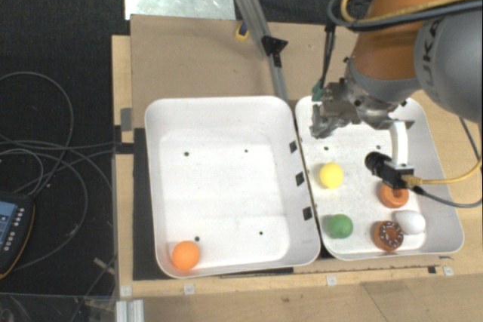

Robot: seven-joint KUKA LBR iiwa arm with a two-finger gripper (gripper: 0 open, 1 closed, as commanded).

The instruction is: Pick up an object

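— Over the upper part of the right bin (451, 239), right of centre in the frame, the gripper (326, 119) hangs under the arm's orange band. Is it carrying anything?

— I see nothing in it. Whether it is open or closed I cannot tell; the grey head hides that from this angle.

— Then which object should it go for?

— My pick is the yellow ball (331, 176), just below the gripper in the frame and nearest to it. It sits alone on bare white floor, apart from the green ball (339, 225) lower down.

— How should the approach go?

— I would centre over the ball before descending, go straight down and close across its middle. A round thing is likely to roll away from an off-centre pinch.

— What else is in that bin?

— At lower right there is a cluster: an orange piece (393, 197) partly under a black fitting (381, 165) on the arm, a white lump (411, 222), and a brown speckled ring (389, 235) touching or nearly touching it. Crowded, so probably a harder grab.

— And the left bin (226, 103)?

— One orange ball (185, 255) lies in its lower left corner, close to the wall and well away from the gripper.
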